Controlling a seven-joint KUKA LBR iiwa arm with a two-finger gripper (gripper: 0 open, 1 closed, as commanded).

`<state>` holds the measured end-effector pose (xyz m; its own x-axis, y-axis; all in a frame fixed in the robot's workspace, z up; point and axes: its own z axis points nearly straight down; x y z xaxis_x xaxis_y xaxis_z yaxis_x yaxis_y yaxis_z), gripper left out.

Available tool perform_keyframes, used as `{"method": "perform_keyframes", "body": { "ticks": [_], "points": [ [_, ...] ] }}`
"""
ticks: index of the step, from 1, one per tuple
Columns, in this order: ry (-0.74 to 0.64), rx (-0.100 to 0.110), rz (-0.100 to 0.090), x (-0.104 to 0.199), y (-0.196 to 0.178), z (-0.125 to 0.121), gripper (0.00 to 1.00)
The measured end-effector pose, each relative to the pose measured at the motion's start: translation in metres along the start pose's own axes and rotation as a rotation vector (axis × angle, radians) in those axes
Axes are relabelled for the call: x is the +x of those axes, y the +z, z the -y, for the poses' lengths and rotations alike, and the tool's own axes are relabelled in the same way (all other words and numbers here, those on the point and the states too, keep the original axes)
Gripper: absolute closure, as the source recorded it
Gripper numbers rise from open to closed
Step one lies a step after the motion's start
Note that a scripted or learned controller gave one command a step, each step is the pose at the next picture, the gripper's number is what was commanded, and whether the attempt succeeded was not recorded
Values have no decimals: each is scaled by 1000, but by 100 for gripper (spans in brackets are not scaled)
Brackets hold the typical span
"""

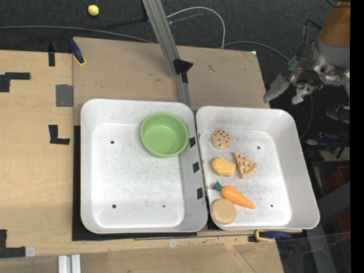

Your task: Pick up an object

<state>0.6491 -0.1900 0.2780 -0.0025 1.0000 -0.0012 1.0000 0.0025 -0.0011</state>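
Fingers (277, 89) of the gripper (287, 91) stood spread apart with nothing between them, hanging off the bench beyond the upper right corner of the right bin (284, 118); how wide the spread was could not be judged well, since the pads were small and partly lost against the dark floor. By that, the pick had not yet begun: the arm (335, 27) was parked clear and the approach was the step in hand.

Going by size, the left bin (94, 169) held the green bowl (164, 134) near its upper right, close to the wall shared with the right bin. The right bin held five small food pieces down its left half: the carrot (238, 197), touching or nearly touching the round bun (223, 212) at the lower left corner, then the pizza slice (245, 165) just beside the yellow chip (224, 166), and the cookie (220, 139) standing apart above them.

Next the gripper would likely need to travel left and down over the rim. The cookie had the most open floor around it; the bun sat tight to the bin walls, leaving poor room for a finger.
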Motion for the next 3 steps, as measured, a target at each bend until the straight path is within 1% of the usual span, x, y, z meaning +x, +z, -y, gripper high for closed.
{"method": "perform_keyframes", "body": {
  "ticks": [1, 2, 3],
  "points": [
    [0, 1, 0, 0, 0, 0, 0],
    [0, 6, -1, -2, 62, -5, 0],
    [0, 5, -1, -5, 109, -9, 0]
  ]
}}
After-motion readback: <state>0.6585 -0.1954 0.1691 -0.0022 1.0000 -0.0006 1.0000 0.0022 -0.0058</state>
